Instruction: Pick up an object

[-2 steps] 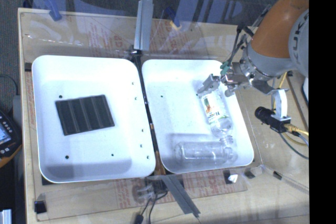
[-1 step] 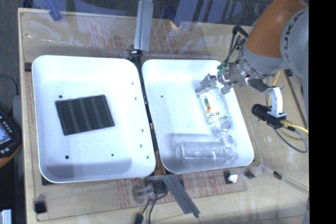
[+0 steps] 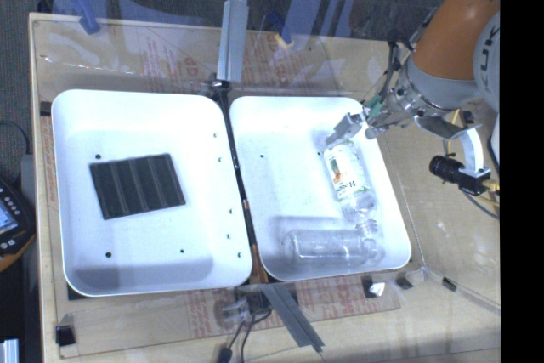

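Bottle (image 3: 348,174) lies along the right bin's (image 3: 280,123) right edge; gripper (image 3: 347,128) hovers at its top end, approaching; claw state unclear, descent comes next.

arm (image 3: 455,38) cropped at right edge, pincer (image 3: 347,129) finger gap too small to tell

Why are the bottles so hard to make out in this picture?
In the camera view, both bottles are clear plastic on a bright white bin, so edges fade; the lower one shows only faint glints. The dark ribbed pad stands out sharply.
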### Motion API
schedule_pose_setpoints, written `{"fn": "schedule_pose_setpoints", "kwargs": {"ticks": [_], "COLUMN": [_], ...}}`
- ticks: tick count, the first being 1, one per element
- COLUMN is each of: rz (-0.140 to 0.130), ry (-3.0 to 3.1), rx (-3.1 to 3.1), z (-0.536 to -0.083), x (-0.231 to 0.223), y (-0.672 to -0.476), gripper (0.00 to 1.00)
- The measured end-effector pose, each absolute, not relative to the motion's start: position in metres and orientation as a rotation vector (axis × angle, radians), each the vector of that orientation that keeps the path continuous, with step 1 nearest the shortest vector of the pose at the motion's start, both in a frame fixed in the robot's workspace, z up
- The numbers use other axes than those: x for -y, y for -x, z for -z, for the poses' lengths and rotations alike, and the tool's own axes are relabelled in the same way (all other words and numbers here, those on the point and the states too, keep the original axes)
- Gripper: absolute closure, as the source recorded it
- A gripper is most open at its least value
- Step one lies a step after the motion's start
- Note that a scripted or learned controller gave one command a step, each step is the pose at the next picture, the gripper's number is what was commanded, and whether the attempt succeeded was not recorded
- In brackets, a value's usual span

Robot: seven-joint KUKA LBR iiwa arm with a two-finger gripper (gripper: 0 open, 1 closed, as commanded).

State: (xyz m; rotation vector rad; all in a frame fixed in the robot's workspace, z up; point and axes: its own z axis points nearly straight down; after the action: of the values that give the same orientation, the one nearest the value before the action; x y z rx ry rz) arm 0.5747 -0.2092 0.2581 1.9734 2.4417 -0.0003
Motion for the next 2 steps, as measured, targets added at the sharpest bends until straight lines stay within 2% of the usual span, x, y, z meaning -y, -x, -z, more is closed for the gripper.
{"fn": "schedule_pose_setpoints", "kwargs": {"ticks": [1, 2], "rz": [0.003, 0.001], "ry": [-1.866, -1.818], "rx": [-2.532, -2.562], "z": [-0.1729, -0.1737], "x": [0.2087, 0.2086], "y": [-0.5829, -0.5848], "gripper": [0.00, 0.00]}}
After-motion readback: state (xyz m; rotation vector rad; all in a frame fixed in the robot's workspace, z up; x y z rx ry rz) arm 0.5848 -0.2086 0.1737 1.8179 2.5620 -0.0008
